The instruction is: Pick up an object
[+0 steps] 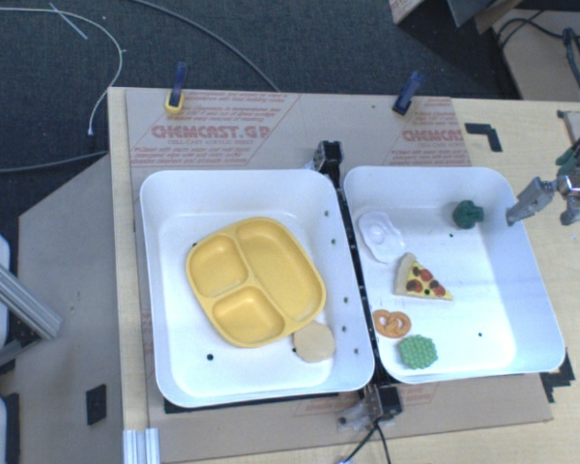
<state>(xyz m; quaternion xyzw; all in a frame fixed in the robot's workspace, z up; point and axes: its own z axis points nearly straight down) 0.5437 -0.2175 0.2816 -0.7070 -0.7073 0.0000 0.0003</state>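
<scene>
At the counter's right edge the hand (pixel 549 201) hovers; its opening I cannot tell. The pizza (pixel 421 279) looks light and stiff. Pinch its flat sides.

A pizza slice (pixel 422 280) is lying in the right bin (pixel 522 288). Behind and left of it a fried egg (pixel 376 232) is resting; behind and right, a broccoli floret (pixel 467 214). In front a pretzel (pixel 391 323) and a round studded piece (pixel 419 352) are sitting. Left, a divided tray (pixel 255 280) is occupying the left bin (pixel 174 220), a cookie (pixel 314 342) touching its front.
</scene>
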